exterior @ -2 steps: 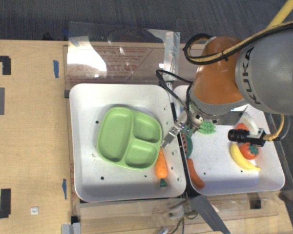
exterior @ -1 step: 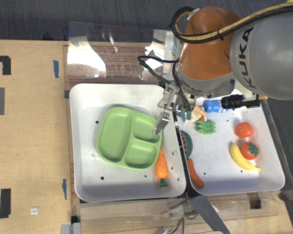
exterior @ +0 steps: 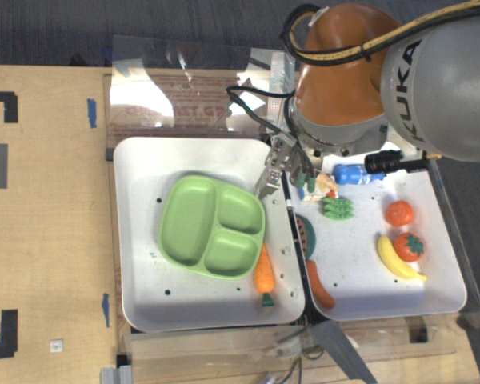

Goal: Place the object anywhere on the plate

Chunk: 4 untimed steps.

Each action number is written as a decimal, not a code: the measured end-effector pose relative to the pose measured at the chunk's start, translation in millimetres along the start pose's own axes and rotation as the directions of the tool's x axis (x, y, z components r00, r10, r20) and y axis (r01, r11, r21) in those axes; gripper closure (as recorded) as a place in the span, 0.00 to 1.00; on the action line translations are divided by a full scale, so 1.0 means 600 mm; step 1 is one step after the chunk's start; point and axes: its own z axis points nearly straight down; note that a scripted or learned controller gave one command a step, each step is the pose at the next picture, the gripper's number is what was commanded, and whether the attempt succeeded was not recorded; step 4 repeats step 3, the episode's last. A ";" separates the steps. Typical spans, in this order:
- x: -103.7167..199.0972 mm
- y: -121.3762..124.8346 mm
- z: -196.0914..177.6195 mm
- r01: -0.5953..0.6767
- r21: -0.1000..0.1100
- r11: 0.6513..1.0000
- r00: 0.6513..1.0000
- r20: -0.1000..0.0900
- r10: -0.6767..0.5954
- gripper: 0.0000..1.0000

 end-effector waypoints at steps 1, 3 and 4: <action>-0.105 -0.021 0.099 -0.007 0.008 1.000 1.000 -0.013 0.007 1.00; -0.035 -0.082 0.100 0.220 0.003 0.976 0.975 -0.013 -0.220 0.00; -0.035 -0.082 0.100 0.220 0.003 0.976 0.975 -0.013 -0.220 0.00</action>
